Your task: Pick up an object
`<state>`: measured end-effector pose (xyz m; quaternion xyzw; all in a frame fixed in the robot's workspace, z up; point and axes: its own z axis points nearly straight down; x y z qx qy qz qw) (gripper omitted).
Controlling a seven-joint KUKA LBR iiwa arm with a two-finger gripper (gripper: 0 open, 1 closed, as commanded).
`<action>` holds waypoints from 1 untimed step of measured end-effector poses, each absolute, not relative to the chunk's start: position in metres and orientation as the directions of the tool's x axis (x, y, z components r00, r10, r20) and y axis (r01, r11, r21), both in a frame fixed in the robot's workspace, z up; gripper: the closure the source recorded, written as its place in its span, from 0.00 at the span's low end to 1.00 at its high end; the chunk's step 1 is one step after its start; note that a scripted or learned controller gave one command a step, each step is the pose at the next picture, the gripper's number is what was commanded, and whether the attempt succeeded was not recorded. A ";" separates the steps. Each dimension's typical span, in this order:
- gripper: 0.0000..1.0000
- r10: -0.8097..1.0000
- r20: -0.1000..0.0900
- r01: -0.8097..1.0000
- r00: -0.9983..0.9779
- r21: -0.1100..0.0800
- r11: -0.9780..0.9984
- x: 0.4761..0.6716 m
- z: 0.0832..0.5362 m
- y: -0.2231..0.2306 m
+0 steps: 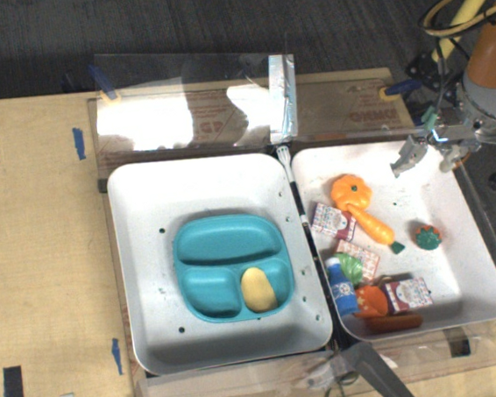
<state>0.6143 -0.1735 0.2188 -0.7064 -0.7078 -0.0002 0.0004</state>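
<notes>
My gripper (426, 158) hangs over the back right corner of the right bin (476, 253), open, with nothing between its two fingers. Below and left of it lie an orange fruit (352, 191) and an orange carrot (374, 224). A small green and red toy (426, 237) rests toward the right side. Nearer the front sit small printed cartons (328, 220), a blue bottle (341, 289), a green piece (352, 267) and a red box (405, 294).
The left bin (139, 249) holds a teal divided tray (226, 239) with a yellow egg-shaped object (257, 288) in its front right compartment. A clear plastic panel (212, 109) stands behind the bins. Yellow cable (457, 8) loops at the top right.
</notes>
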 end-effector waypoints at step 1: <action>0.00 0.989 0.002 0.989 0.147 -0.006 -0.147 0.616 0.152 -0.164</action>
